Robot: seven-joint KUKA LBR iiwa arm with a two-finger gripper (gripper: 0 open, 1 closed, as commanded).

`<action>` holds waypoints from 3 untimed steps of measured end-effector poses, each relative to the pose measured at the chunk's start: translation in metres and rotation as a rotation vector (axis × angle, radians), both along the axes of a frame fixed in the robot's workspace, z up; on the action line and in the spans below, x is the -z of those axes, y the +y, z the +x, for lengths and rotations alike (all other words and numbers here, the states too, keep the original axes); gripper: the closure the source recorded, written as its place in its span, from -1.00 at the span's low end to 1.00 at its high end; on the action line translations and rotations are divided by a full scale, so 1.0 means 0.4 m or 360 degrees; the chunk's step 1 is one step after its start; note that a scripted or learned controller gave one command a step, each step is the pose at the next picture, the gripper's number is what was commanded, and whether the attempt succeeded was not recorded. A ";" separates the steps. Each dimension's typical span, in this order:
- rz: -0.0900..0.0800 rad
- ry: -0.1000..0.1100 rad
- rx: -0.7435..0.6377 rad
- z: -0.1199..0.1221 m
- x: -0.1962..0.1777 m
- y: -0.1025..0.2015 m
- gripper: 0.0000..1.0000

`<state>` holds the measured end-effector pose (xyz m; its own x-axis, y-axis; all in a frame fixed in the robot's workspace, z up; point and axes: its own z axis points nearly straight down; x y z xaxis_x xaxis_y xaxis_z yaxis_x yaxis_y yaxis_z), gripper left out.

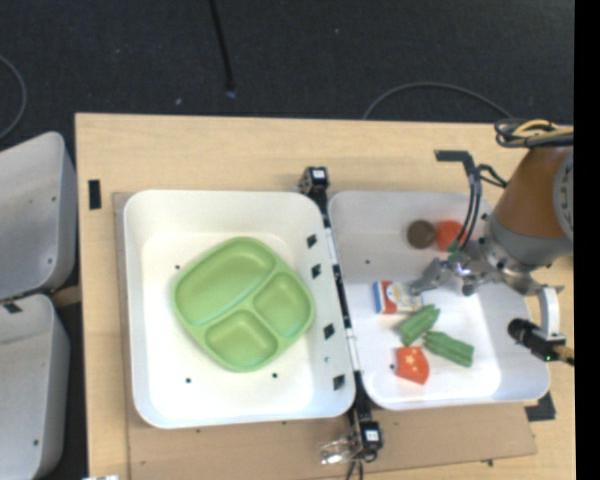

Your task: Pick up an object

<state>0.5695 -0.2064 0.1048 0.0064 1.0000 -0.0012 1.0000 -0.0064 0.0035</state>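
Camera view leaves us unsure of the end effector (427, 281); crowded green pieces (420, 323) nearby risk a mis-grab.

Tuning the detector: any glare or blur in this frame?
Camera view: soft overall, small items in the right bin fuzzy; both white bins bright, left bin near washed out; green tray evenly lit; pincer blurred against clutter.

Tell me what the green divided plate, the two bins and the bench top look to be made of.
Green divided plate: likely moulded plastic, matte; uniform colour, soft rounded compartment edges.
Left bin and right bin: probably plastic, white, slightly glossy; smooth rounded corners and thin rims.
Bench top: seems wood or wood-look board, pale tan, flat finish; grain too faint to confirm.
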 end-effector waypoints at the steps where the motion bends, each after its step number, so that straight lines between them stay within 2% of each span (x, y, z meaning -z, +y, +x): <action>1: -0.0003 -0.0012 0.0003 0.006 -0.040 -0.004 1.00; 3: -0.0004 -0.0007 -0.0013 0.013 -0.363 -0.021 1.00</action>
<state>0.5746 -0.2148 0.2498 -0.0017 1.0000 -0.0039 1.0000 0.0017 0.0077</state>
